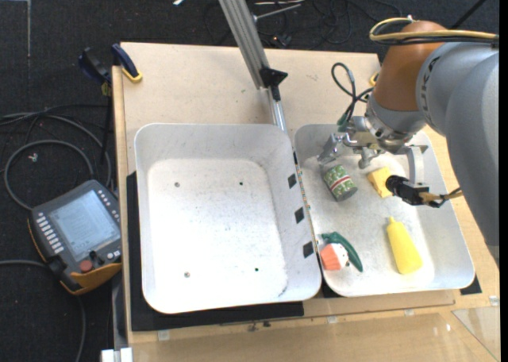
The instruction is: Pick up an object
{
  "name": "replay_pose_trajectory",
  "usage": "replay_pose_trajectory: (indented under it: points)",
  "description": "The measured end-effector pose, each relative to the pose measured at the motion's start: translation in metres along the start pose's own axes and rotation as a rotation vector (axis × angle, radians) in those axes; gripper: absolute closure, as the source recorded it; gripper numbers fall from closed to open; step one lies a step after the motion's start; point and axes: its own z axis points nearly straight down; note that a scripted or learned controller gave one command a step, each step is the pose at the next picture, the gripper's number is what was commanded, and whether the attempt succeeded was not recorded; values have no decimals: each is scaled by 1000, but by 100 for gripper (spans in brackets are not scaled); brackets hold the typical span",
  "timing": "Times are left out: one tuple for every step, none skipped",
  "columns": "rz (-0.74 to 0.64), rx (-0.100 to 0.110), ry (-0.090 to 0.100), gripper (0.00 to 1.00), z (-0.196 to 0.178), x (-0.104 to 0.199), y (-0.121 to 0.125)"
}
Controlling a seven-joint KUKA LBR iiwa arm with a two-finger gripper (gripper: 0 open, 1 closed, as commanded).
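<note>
Far left, off the counter [198, 82]: teach pendant [75, 233] on dark floor, cables around it. Counter's upper-left corner: black clamp w/ yellow tip [119, 63].

Left bin [147, 194]: white, shallow, speckled w/ scuff marks, a few small dark dots on its floor. A metal pole [242, 23] runs down at a slant from top of view and ends at the seam between the bins.

Right bin [444, 273], items noted left to right:
- Red-and-white item w/ green leaf-like top [337, 252], lower-left area, near the bin's left wall.
- Small can, green patterned label [339, 180], tilted, upper-left area.
- Yellow block [379, 180], just right of the can, partly under my hardware.
- Yellow bottle-shaped item [403, 247], lower-right area, lying roughly lengthwise, apart from the rest.

My claw [353, 150]: down over upper part of right bin, directly above the can and yellow block. Metal parts sit just beside the can's top. Fingers' spread: can't tell, wrist and fittings block the tips. No item visibly between them. Orange band of my arm [401, 75] sits above, grey link off to the right.
</note>
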Motion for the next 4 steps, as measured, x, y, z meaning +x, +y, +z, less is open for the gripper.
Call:
replay_pose_trajectory:
  points:
    - [0,-3,-1,0,20,1,0]
    - [2,-7,-1,100,8,1,1]
    - [0,-13,-1,100,-56,3,4]
    - [0,-12,-2,100,-106,3,6]
